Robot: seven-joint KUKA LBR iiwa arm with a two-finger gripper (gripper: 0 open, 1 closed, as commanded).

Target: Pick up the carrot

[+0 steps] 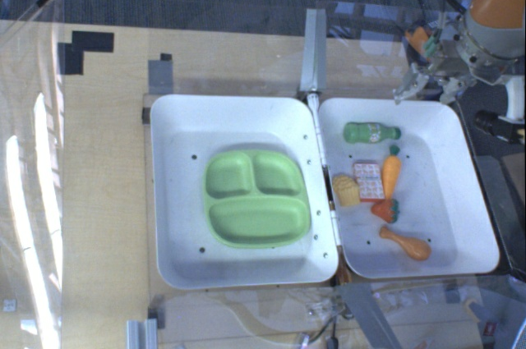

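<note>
The carrot (391, 175) is orange with a small green top. It lies in the right bin (460, 199), near the middle, with its leafy end pointing to the far side. My gripper (427, 91) hangs over the bin's far rim, up and to the right of the carrot and well apart from it. Its two fingers are spread open and nothing sits between them.
Close around the carrot lie a green bottle (371, 132), a pink checked packet (368, 180), a yellow bread piece (347, 191), a small red fruit (385, 210) and an orange drumstick (405, 244). The left bin (177, 175) holds a green divided plate (255, 198).
</note>
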